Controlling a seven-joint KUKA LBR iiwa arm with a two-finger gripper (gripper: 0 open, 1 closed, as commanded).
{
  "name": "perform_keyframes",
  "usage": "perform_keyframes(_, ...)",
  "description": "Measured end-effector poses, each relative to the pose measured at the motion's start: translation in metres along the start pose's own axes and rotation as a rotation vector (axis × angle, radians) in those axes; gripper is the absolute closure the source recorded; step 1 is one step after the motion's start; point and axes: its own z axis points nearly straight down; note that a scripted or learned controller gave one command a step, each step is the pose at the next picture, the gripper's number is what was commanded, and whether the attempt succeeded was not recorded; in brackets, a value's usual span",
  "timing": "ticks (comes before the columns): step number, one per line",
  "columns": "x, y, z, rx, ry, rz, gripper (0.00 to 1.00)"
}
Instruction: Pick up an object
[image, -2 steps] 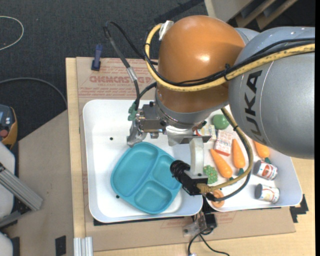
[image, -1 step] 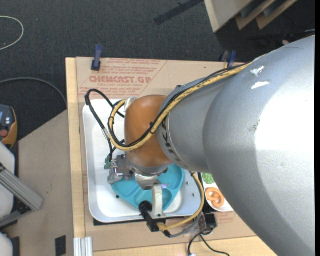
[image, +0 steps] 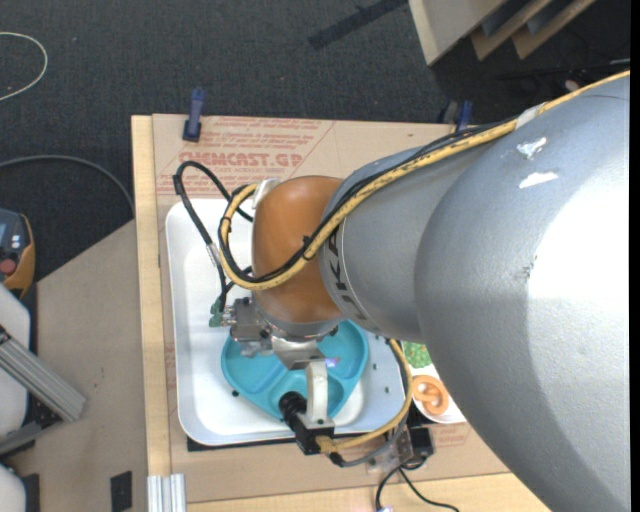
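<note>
My grey arm (image: 500, 280) looms nearest, its orange band (image: 290, 245) over the left white bin (image: 190, 330). Dark carpet (image: 90, 90) surrounds the brown bench (image: 160, 470). A teal dish (image: 250, 375) lies in that bin beneath my gripper (image: 300, 375); whether it grips, I cannot tell.

**Camera placement**

Single fixed camera above the bench (image: 160, 300), looking down at a slant. The arm (image: 500, 270) enters from 3 o'clock, close to the lens; the left white bin (image: 190, 330) lies toward 7 o'clock.
</note>
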Motion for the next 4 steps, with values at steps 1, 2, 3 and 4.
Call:
perform_keyframes(1,-0.018,0.016,0.057,0.002,0.002,0.000,1.00)
perform_keyframes(2,-0.033,0.087,0.055,0.004,-0.001,-0.002,1.00)
perform_keyframes(3,-0.033,0.162,-0.110,-0.025,0.004,-0.004,1.00)
perform_keyframes(4,0.007,0.189,-0.138,-0.009,0.002,-0.006,1.00)
